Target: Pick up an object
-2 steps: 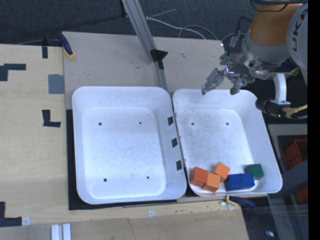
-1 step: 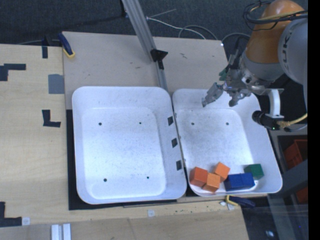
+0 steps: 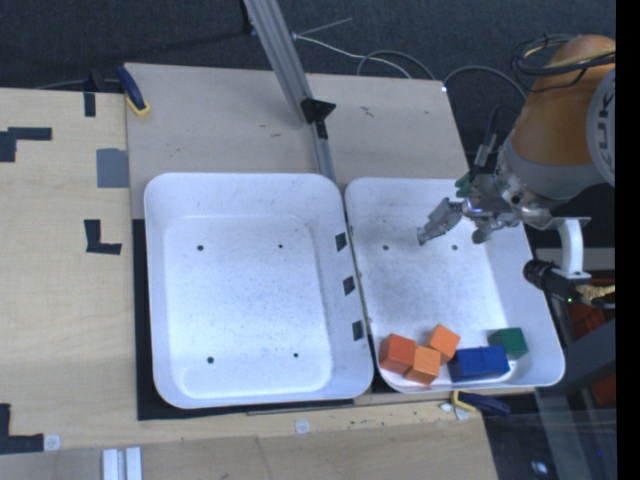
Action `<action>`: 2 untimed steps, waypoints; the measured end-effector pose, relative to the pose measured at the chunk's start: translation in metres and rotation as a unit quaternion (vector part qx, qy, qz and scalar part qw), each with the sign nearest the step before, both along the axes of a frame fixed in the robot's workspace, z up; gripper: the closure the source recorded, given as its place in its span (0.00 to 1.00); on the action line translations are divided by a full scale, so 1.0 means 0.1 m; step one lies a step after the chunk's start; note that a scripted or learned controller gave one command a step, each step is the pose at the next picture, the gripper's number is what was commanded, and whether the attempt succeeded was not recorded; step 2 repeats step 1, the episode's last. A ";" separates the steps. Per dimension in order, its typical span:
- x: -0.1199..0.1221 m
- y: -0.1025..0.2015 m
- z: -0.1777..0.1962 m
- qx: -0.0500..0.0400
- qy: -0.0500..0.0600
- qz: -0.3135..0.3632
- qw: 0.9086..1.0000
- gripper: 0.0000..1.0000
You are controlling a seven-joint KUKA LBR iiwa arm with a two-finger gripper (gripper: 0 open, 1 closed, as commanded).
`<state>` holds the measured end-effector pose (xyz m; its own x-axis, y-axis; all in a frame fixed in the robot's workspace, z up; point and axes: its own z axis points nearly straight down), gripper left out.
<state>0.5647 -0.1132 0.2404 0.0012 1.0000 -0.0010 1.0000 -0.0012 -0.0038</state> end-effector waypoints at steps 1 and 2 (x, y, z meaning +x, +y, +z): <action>-0.46 0.07 0.41 0.001 -0.002 0.001 1.000 0.00; -0.46 0.07 0.41 0.001 -0.002 0.001 1.000 0.00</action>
